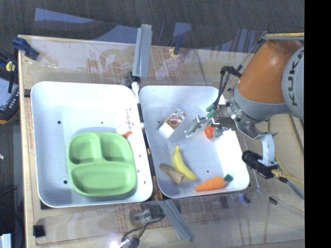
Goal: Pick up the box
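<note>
Wooden bench (77, 61) with two white bins (51, 102) side by side

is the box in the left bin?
No, the box lies in the right bin, left of the hand; the left bin holds a green tray.

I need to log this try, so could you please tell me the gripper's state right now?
Gripper: low in the right bin, beside the box and apart from it; open or shut cannot be told.
</note>
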